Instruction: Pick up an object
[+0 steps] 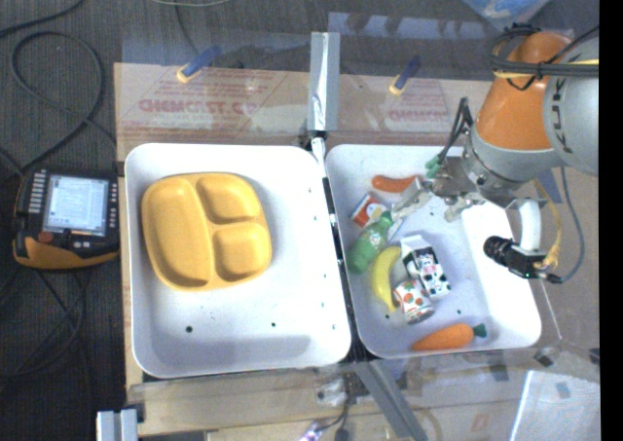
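You see the two-finger gripper (425,193) spread open, holding nothing, low in the right white bin (506,317) above the toy food pile: yellow plastic banana (384,275), green bottle (366,248), orange carrot (444,337)

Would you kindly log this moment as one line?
claw: over right bin, nothing seen held | under claw: toy food pile | left bin: yellow tray
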You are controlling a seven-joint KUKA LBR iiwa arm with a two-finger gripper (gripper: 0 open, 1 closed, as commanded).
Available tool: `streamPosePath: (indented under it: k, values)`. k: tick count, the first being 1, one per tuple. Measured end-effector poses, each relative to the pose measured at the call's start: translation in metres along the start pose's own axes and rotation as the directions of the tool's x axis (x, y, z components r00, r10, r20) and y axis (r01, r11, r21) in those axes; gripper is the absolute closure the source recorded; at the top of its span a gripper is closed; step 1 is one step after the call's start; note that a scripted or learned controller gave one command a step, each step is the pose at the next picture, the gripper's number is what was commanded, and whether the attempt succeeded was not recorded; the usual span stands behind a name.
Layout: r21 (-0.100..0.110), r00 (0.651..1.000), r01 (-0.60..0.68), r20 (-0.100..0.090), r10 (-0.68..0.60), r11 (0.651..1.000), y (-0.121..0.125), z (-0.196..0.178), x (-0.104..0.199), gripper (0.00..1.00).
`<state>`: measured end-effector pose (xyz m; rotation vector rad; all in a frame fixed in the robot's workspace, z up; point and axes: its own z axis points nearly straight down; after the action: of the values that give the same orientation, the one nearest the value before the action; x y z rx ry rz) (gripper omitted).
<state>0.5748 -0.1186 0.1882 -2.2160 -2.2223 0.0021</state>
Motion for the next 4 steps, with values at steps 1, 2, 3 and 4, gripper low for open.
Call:
streamPosePath:
  k: [1,2,3,4]
  values:
    - [-0.009,0.978,0.207,0.005,-0.207,0.978,0.008,0.095,-0.007,0.00]
    - [-0.025,0.956,0.293,0.020,-0.292,0.956,-0.050,0.094,0.007,0.00]
    - [-0.023,0.955,0.296,0.010,-0.296,0.955,-0.050,0.085,0.011,1.00]
    - [-0.023,0.956,0.295,0.013,-0.295,0.955,-0.050,0.084,0.010,0.00]
